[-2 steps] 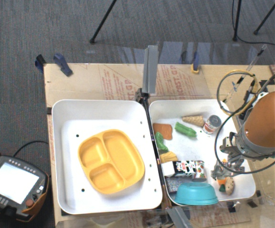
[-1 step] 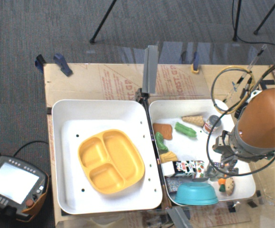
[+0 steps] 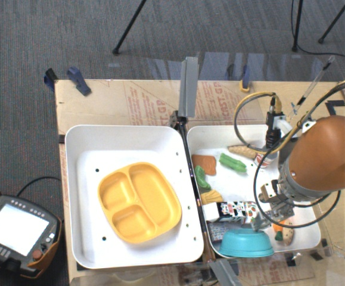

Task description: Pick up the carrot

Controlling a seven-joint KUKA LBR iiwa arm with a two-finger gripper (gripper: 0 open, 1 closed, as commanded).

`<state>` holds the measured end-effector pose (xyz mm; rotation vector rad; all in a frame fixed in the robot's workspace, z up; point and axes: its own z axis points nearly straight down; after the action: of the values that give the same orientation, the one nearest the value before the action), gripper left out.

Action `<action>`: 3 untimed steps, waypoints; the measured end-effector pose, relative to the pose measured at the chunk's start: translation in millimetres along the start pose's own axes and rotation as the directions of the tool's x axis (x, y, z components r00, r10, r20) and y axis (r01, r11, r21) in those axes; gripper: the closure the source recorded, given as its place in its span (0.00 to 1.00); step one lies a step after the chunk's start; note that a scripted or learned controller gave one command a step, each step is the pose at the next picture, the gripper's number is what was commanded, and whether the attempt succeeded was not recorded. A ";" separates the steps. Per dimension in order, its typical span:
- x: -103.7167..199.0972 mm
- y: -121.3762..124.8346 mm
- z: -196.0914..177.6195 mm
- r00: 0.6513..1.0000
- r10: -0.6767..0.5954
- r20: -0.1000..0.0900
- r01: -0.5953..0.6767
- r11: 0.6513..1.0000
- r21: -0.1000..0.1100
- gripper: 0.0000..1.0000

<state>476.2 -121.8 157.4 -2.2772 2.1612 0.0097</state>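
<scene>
In the right bin (image 3: 215,137), a small orange piece with a green end, which I take for the carrot (image 3: 279,224), peeks out near the front right corner. The arm hides most of it. My gripper (image 3: 269,214) hangs low directly over that spot, beneath the orange wrist band (image 3: 315,154). It is beside the rim of the teal bowl (image 3: 246,243). I cannot tell whether it touches the carrot.
The right bin also holds a flat orange-brown piece (image 3: 205,163), a green pod (image 3: 232,162), a tan cone (image 3: 244,151), a leafy green item (image 3: 202,179), a yellow wedge (image 3: 211,197) and a patterned box (image 3: 238,209). A yellow divided plate (image 3: 139,202) lies in the left bin (image 3: 83,154).
</scene>
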 end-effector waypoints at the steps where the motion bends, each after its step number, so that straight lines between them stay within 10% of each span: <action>1: 3.8 -1.5 14.3 0.953 -0.304 -0.004 0.304 0.953 0.006 1.00; 2: -31.3 -0.9 -17.2 0.887 -0.463 0.000 0.463 0.887 -0.001 1.00; 3: -48.7 -4.1 -35.6 0.747 -0.665 0.001 0.665 0.747 -0.001 1.00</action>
<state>477.9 -73.1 193.2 -2.8957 1.2091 0.0101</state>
